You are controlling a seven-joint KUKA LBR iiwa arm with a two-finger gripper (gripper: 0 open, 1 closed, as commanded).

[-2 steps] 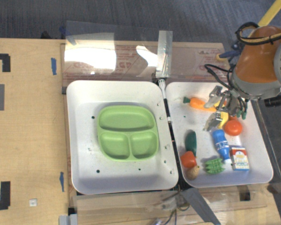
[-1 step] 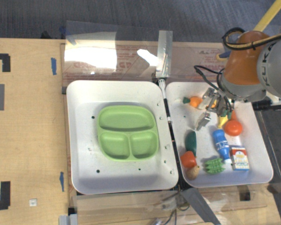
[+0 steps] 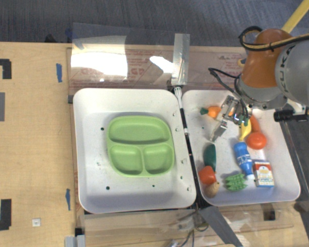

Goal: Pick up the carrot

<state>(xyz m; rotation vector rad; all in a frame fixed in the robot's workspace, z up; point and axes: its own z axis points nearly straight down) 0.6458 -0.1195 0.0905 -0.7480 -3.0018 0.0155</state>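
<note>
Our tool (image 3: 222,123) hangs beside the carrot (image 3: 212,111), its state unclear; we should centre over it before closing.

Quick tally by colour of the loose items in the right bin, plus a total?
Orange or red: 3, small orange carrot, round tomato, red piece
Green: 2
Yellow: 1
Blue: 1
Tan: 1
Carton: 1
Total: 9

Matt green plastic tray (image 3: 140,151) in a smooth white plastic bin (image 3: 87,153), on a pale wooden bench (image 3: 28,138)
</note>
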